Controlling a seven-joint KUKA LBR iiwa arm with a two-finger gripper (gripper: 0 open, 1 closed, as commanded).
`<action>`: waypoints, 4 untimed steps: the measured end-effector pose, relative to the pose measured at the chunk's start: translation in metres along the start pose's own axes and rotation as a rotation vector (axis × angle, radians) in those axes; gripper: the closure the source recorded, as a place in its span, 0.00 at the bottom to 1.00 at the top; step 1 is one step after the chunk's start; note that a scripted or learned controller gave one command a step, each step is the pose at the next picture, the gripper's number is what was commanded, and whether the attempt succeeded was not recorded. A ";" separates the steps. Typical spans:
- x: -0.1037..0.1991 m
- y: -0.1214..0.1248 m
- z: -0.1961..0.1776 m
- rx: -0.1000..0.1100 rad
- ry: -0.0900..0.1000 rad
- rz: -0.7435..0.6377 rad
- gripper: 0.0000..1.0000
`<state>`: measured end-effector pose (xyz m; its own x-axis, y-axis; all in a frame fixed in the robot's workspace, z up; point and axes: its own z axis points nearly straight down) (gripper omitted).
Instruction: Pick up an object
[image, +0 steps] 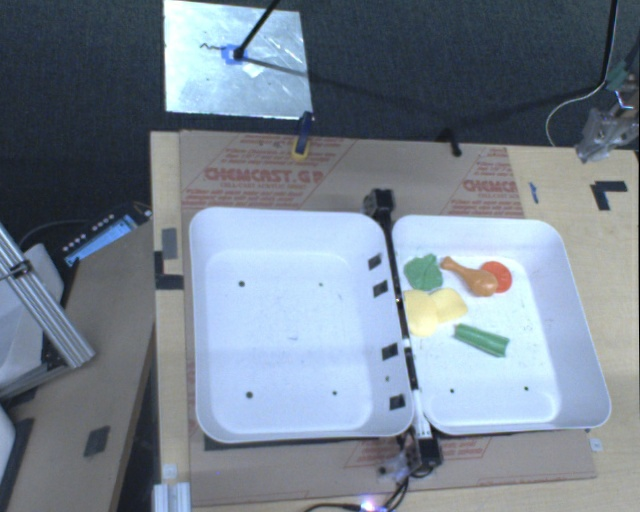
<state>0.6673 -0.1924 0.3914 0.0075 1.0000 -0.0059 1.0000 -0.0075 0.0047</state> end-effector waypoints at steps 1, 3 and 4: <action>-0.015 0.001 -0.014 -0.001 0.003 -0.007 1.00; -0.014 0.002 -0.064 -0.001 0.003 -0.012 1.00; -0.014 0.002 -0.086 -0.001 0.003 -0.012 1.00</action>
<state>0.6688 -0.2058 0.4770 -0.0049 1.0000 -0.0028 1.0000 0.0049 0.0052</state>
